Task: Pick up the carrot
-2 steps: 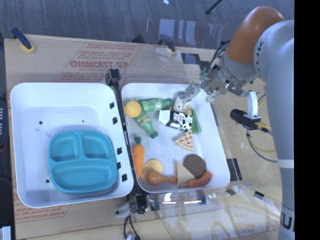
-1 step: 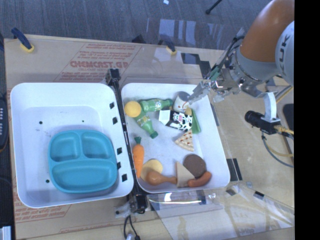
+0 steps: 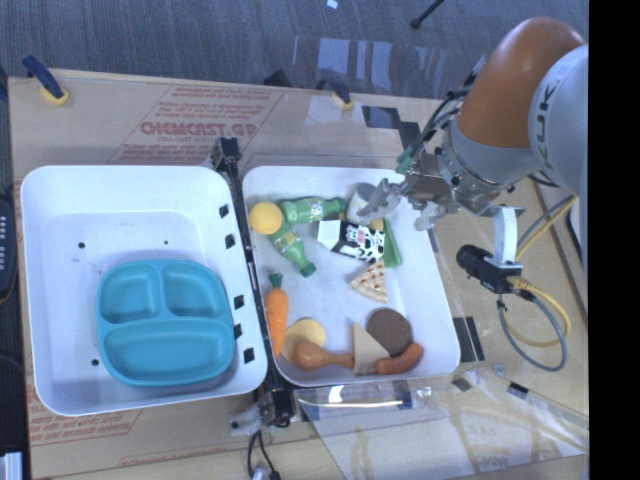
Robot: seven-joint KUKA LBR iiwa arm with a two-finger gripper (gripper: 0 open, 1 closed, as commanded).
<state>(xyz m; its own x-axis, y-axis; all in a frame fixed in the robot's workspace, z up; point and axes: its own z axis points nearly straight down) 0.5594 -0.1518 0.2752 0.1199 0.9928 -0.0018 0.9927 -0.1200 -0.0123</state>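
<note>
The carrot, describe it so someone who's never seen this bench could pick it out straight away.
Look in the right-hand white bin, the one crowded with toy food, along its left wall. The carrot lies there lengthwise, just above a drumstick. It is the bright orange tapered piece with a small green top, unlike the yellow lemon farther up.

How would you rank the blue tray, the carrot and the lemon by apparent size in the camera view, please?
1. blue tray, by far the largest.
2. carrot, long and slim.
3. lemon, the smallest.
</note>
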